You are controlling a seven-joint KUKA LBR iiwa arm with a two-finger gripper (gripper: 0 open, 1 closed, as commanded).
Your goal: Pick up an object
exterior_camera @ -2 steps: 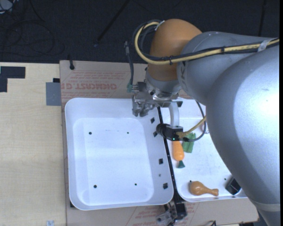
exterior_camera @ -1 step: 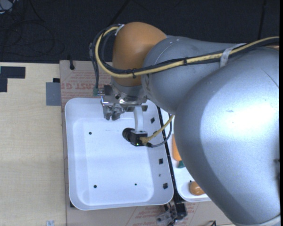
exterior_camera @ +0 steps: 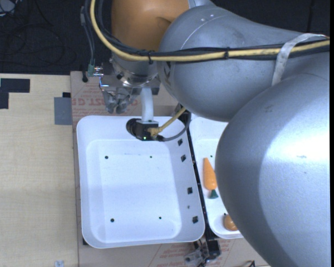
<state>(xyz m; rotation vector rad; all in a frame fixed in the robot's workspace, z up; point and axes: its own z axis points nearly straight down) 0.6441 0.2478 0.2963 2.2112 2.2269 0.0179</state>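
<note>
Arm hogging most of the shot, hanging over both bins.

The grey arm (exterior_camera: 278,149) comes in from the right and covers most of the right bin (exterior_camera: 211,143). Its orange band (exterior_camera: 145,15) sits up top, with a yellow cable (exterior_camera: 211,53) draped across. The left bin (exterior_camera: 89,193) lies on the pale surface (exterior_camera: 28,177). The gripper (exterior_camera: 118,102) hovers above that bin's far rim; can't tell if the fingers are spread or closed, too blurry. In the right bin there's a carrot (exterior_camera: 210,175) beside the divider, and a small orange thing (exterior_camera: 229,222) nearer the front, half hidden by the arm.
</note>
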